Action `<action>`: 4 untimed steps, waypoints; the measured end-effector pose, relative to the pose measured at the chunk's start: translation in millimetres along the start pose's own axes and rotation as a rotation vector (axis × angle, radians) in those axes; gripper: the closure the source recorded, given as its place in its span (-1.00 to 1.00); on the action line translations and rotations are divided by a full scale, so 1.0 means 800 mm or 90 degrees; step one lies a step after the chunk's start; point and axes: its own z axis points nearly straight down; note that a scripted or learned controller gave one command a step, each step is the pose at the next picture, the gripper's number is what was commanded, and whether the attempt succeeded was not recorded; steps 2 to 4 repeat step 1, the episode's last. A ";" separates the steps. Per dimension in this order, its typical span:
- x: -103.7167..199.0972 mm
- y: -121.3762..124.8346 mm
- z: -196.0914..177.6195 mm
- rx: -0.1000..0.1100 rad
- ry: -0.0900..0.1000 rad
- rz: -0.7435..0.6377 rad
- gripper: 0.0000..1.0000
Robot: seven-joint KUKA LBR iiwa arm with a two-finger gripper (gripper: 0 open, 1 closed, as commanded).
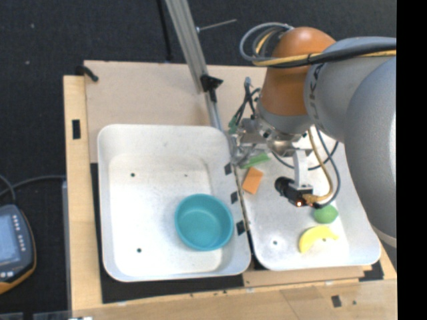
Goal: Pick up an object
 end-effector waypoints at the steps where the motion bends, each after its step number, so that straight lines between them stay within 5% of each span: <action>1: 0.065 -0.004 -0.020 0.000 0.000 -0.001 1.00; 4: 0.065 -0.004 -0.020 0.000 0.000 -0.001 1.00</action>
